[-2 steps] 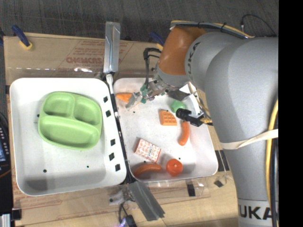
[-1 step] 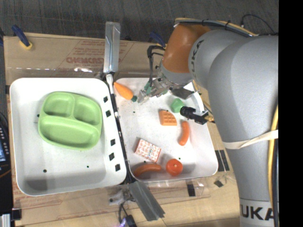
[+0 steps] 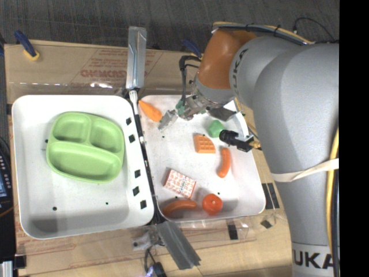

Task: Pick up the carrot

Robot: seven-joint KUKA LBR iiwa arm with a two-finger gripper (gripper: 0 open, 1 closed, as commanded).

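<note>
The carrot (image 3: 151,111) is a short orange wedge lying in the far left corner of the right bin (image 3: 253,183), close to the divider. My gripper (image 3: 176,114) hangs low over the bin just right of the carrot, a small gap apart from it. Its fingers look spread, and nothing sits between them. The grey arm with its orange band (image 3: 222,56) reaches in from the right and covers the bin's far right corner.
The right bin also holds an orange waffle block (image 3: 204,143), a green piece (image 3: 215,128), a red-orange sausage (image 3: 224,161), a red tomato (image 3: 212,203), a patterned box (image 3: 179,183) and an orange roll (image 3: 179,206). A green divided plate (image 3: 86,146) lies in the left bin (image 3: 34,212).
</note>
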